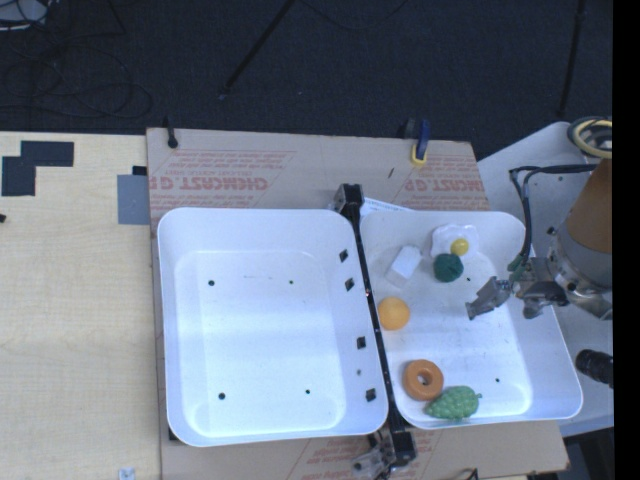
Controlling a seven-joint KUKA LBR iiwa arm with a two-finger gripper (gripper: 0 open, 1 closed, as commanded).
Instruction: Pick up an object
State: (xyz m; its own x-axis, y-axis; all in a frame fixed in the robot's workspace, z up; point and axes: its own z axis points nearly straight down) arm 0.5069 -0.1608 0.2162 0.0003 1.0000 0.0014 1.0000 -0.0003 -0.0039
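The gripper hangs at right of frame with nothing between its parted fingers. Round orange ball sits just left in the right white bin; it may roll off.

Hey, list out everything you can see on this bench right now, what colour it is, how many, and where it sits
Shallow white plastic bins: two, white, side by side; left bin, right bin.
Orange ball: one, orange, right bin, near its left wall.
Brown ring-shaped doughnut toy: one, orange-brown, right bin, near front.
Green bumpy grape-bunch toy: one, green, right bin's front edge, beside the doughnut.
Dark green round object: one, right bin, towards the back.
Small yellow ball: one, just behind the green one.
White block: one, right bin, back left.
Cardboard sheet: one, brown, under both bins.
Blue and yellow clamp: one, cardboard's back edge.
Robot gripper: one, grey, over the right bin's right side.
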